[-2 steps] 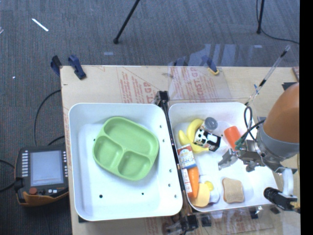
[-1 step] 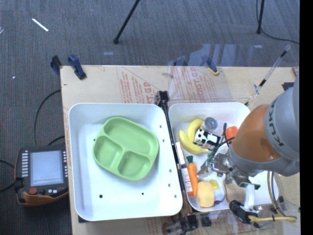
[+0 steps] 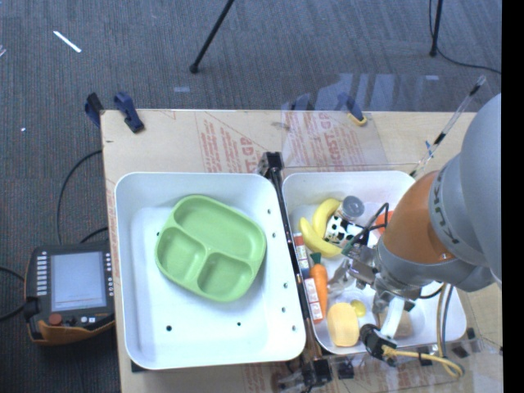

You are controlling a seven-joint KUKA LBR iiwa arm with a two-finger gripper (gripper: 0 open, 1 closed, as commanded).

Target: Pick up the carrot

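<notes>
A: Carrot (image 3: 319, 291) lies lengthwise at the right bin's (image 3: 426, 178) left wall, beside a yellow block (image 3: 344, 326). Gripper (image 3: 360, 270) nearby; grip state can't be judged.

B: Probably light, rigid, smooth plastic. Pinch across the orange mid-body, away from the wall.

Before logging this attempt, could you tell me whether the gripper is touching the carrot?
Apart. The camera view shows the gripper right of the carrot, with white bin floor visible between them.
</notes>
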